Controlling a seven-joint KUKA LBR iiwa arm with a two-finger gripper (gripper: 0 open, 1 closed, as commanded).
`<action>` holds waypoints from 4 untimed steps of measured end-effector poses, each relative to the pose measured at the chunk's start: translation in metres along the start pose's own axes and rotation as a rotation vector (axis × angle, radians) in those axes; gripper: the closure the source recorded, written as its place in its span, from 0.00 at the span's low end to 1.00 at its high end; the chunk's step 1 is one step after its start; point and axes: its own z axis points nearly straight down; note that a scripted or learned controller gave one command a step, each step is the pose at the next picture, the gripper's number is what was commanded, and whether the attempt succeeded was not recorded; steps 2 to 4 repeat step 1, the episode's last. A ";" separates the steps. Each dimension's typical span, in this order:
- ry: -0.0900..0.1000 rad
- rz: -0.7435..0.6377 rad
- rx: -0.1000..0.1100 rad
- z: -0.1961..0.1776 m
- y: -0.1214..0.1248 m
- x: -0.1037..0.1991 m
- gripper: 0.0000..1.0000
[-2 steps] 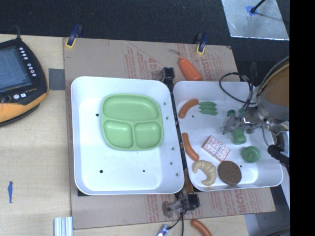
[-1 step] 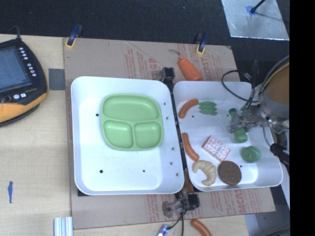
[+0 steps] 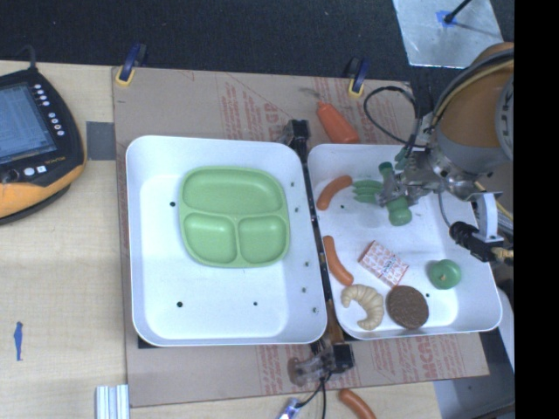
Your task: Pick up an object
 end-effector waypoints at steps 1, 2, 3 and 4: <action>0.000 0.000 0.002 -0.034 -0.025 0.068 1.00; 0.000 0.000 0.002 -0.034 -0.025 0.068 1.00; 0.000 0.000 0.002 -0.034 -0.025 0.068 1.00; 0.000 0.000 0.002 -0.034 -0.025 0.068 1.00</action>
